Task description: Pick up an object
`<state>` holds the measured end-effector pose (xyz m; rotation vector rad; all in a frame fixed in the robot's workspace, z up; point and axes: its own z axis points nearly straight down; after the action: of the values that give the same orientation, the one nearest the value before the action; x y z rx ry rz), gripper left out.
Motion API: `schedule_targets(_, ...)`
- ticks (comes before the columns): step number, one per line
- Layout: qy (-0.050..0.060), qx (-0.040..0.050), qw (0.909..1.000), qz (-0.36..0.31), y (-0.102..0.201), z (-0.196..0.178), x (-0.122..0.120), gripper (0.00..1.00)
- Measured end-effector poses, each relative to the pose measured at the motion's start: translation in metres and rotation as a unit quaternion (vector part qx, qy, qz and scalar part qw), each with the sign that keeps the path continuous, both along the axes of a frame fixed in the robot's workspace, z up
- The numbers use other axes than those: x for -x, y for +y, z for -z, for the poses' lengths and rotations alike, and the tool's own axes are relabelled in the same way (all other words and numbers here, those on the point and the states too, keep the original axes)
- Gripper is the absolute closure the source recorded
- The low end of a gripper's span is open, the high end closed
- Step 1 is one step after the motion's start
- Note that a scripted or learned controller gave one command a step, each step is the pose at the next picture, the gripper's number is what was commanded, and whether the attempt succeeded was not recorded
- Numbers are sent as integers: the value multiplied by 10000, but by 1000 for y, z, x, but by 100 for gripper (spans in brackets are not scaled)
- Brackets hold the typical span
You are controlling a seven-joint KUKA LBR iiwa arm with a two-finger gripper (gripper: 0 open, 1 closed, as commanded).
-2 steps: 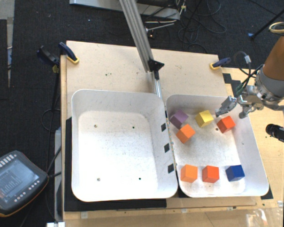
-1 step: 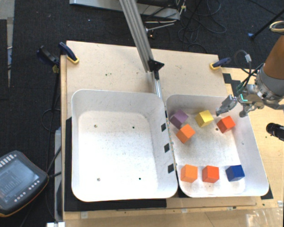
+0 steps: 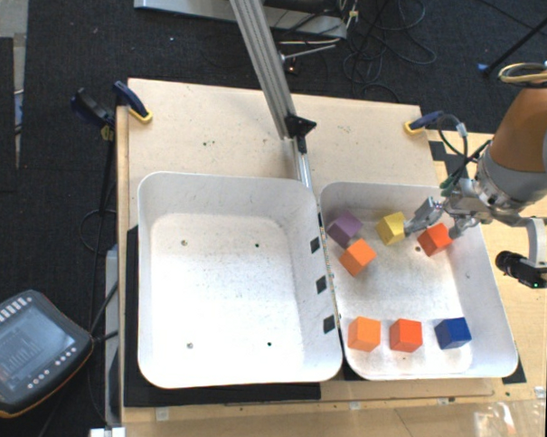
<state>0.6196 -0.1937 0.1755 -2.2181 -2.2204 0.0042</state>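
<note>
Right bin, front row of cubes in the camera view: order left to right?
Orange cube → red-orange cube → blue cube, all along the near wall of the right bin.

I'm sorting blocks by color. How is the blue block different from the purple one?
The blue block is dark blue; the purple block is pale purple. The blue block sits at the near edge of the right bin, last in a row beside two orange-red blocks, while the purple block sits farther back, close to the wall shared with the left bin, next to an orange block. Both are small cubes of similar size in the same bin.
</note>
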Motion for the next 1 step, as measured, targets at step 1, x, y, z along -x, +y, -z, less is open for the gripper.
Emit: schedule_targets(1,-37,22,10000,10,-11,50,-4,0)
